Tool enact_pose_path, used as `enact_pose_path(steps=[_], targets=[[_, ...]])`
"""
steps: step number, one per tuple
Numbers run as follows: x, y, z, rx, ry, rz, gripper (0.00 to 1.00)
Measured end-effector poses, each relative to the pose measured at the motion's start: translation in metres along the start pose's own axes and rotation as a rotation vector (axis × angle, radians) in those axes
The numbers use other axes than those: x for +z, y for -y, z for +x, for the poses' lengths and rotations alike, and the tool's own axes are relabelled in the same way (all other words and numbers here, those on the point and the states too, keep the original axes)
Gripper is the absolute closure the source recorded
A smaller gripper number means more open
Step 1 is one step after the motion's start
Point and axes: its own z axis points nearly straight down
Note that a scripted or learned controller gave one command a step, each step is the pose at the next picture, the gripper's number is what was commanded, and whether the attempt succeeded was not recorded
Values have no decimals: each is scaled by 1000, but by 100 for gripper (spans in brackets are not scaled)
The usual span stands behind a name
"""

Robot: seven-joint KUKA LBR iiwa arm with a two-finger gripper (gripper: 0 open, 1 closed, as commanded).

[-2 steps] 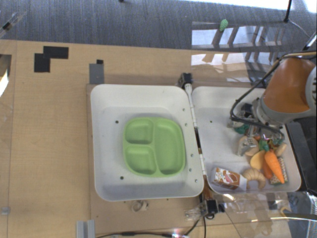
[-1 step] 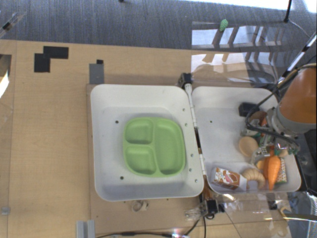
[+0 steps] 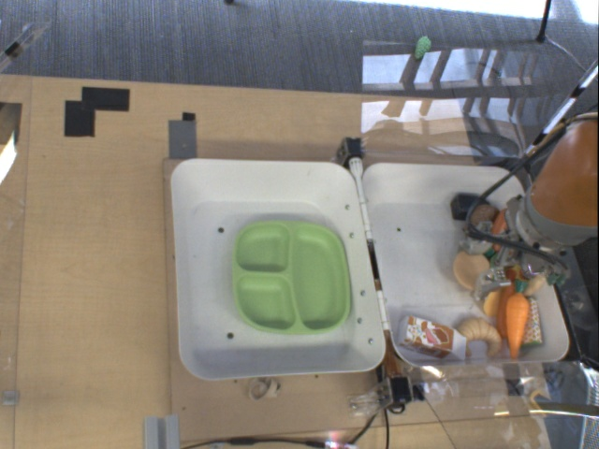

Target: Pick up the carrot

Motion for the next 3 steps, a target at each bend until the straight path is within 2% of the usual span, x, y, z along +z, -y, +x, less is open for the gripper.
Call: enact_pose_path(steps=[1, 2, 3], targets=[[-95, -117, -3, -28, -4, -9, 100], [-146, -34, 23, -211, -11, -2, 100], [12, -29, 20, -554, -12, -9, 100]])
